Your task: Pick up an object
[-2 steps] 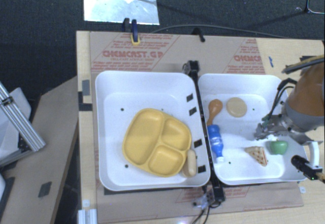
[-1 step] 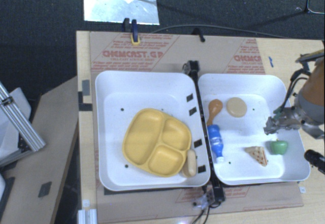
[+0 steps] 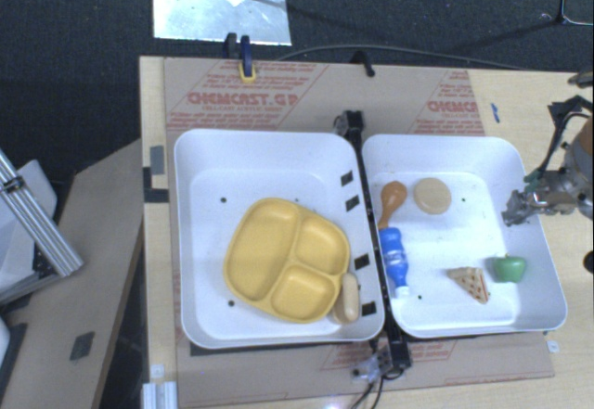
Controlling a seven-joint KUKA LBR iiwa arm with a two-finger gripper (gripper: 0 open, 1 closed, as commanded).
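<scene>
The right bin [image 3: 464, 319] holds several small items: an orange drumstick-shaped toy [image 3: 392, 200], a round tan bun [image 3: 432, 196], a blue bottle [image 3: 394, 259] lying along the left wall, a pizza-slice wedge [image 3: 471, 284] and a green apple-like toy [image 3: 509, 268]. My gripper [image 3: 520, 210] hangs at the right bin's right rim, above and slightly right of the green toy and apart from it. Nothing shows in its grasp.
The left bin [image 3: 209, 175] carries a yellow divided plate [image 3: 288, 259], with a tan bread-roll toy [image 3: 348, 298] at the plate's lower right corner. A black divider [image 3: 367, 212] runs between the bins. Cardboard [image 3: 278, 96] lies under both.
</scene>
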